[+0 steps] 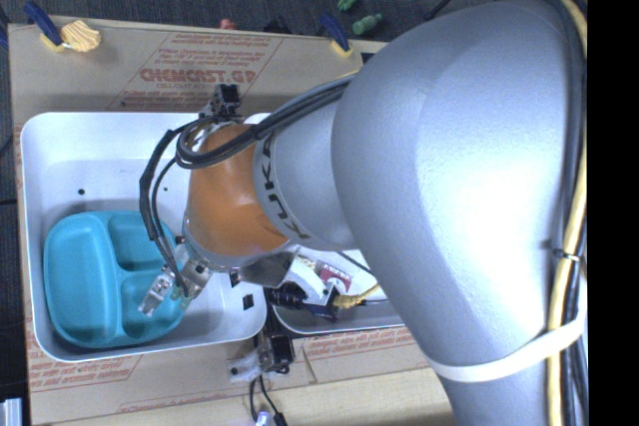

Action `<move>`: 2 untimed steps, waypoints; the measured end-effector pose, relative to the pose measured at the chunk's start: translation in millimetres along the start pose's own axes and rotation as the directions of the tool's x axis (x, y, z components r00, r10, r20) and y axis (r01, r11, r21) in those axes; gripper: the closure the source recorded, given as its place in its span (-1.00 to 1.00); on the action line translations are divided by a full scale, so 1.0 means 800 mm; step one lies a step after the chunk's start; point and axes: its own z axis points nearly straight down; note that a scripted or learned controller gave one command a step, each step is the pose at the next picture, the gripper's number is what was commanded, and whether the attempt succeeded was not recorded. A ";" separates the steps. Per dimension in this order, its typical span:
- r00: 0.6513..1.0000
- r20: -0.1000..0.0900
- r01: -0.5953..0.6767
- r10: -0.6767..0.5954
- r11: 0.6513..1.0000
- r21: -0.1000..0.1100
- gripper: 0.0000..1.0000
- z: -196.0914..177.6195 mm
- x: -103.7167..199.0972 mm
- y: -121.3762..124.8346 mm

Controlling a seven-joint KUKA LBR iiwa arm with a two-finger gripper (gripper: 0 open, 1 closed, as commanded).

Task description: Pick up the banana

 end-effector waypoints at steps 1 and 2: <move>1.000 0.017 -0.014 0.013 1.000 0.008 1.00 -0.012 -0.013 -0.009; 0.950 0.020 0.313 -0.313 0.950 -0.014 1.00 0.005 0.006 0.027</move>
